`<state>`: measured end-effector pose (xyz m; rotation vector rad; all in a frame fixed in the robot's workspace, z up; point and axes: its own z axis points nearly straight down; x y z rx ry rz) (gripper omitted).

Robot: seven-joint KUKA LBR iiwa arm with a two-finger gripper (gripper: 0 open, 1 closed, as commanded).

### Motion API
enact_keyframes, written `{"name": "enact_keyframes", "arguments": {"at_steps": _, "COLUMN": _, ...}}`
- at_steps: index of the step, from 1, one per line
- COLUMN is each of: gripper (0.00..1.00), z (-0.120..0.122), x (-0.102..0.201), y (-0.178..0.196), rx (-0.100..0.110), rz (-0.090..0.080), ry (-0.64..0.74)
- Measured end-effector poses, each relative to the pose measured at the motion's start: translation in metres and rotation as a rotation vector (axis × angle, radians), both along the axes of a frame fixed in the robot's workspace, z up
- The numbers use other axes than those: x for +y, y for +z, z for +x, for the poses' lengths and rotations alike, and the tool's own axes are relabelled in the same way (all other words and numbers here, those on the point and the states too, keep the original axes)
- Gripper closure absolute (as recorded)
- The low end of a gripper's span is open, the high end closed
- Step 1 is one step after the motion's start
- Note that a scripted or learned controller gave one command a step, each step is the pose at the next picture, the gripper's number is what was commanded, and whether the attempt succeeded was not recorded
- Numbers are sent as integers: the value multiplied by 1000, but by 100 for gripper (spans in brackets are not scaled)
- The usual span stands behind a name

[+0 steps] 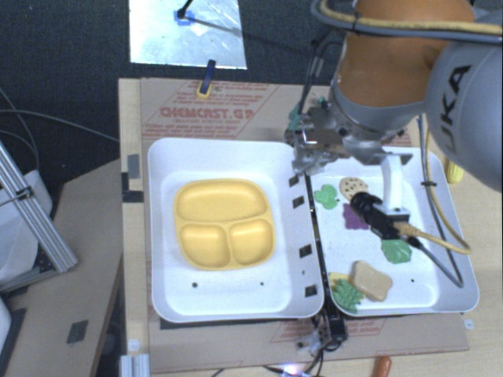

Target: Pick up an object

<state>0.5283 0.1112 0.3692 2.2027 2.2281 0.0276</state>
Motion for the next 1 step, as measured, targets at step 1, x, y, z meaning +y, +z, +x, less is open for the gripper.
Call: {"name": "enact_keyframes", "arguments": {"at_steps": 1, "gripper": 100, "z": -7, "x": 105, "y": -39, "rx": 20, "rz": -3, "ry": 3}}
